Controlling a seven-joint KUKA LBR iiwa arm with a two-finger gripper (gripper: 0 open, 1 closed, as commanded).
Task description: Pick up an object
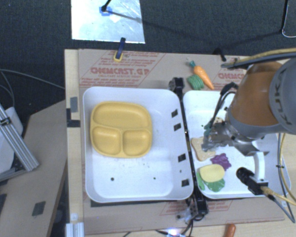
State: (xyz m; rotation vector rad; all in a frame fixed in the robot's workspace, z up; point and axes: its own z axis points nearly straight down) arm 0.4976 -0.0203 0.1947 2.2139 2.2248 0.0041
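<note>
The arm (266, 98) hides much of the right bin (200, 100) and the pale toy's (201, 149) right side

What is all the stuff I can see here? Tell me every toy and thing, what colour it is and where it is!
Bins: two, white, side by side on the bench.
Divided plate: one, yellow, in the left bin.
Tan flat toy: one, beige, in the right bin, under the gripper.
Purple toy: one, purple, in the right bin, below the gripper.
Yellow and green toy: one, in the right bin near its front edge.
Carrot toy: one, orange, on the bench behind the bins.
Green toy: one, beside the carrot.
Shiny sheet: one, silver, on the dark floor at the top.
Arm: one, grey and orange, from the right.
Gripper: one, dark, over the right bin.
</note>
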